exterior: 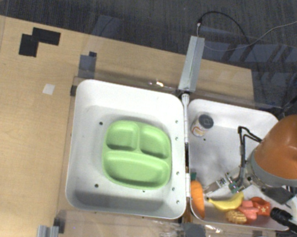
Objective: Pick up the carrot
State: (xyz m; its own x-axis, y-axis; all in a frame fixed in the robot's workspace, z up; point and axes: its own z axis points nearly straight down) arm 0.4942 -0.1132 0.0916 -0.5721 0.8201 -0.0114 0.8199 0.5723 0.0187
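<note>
Carrot [196, 197] lying at the near left corner of the right bin [224, 117], against its wall, untouched

Gripper [226, 185] hangs just right of it, above the banana [227, 201]; whether its fingers stand apart or together cannot be told. A good pick probably means shifting left, centring over the carrot clear of the bin wall, then descending. Counted: one carrot, one banana, one red item [260, 208], one small jar [198, 130], one green tray [136, 153] in the left bin [85, 150], two bins
</note>
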